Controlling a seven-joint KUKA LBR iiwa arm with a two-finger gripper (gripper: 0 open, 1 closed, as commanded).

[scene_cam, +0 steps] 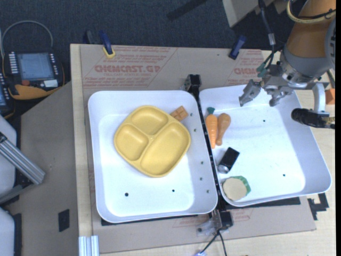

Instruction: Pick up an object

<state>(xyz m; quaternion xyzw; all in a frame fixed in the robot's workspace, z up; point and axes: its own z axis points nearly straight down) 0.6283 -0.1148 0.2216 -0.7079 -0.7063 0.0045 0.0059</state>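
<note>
Gripper [263, 93] first: from my seat I see its two fingers spread apart, hanging over the far part of the right bin [298, 159], and I see nothing between them. So I judge the pick has not begun in earnest; nothing is lifted, and the whole grasp is left to do.

Working from the near edge outward, the closest thing in the right bin is a round cream disc with a green rim [236, 188], lying in the near left corner against the bin's wall. Just beyond it lies a small black block [229, 159], tilted, close to the divider between the bins. Farther on, two carrots [216, 128] lie side by side and touching, their tops pointing away from me, again hard by the left wall. These three are the candidates nearest the arm, and the carrots sit closest to the open fingers, though well apart from them for now.

Across in the left bin [106, 159], a yellow divided plate [152, 141] takes up the middle, and a small brown block [179, 113] rests at its far edge, touching or nearly so; I cannot tell which.

To my mind, what is left is to choose one item, descend over it, close, and lift. Everything near the wall may be awkward to straddle.
</note>
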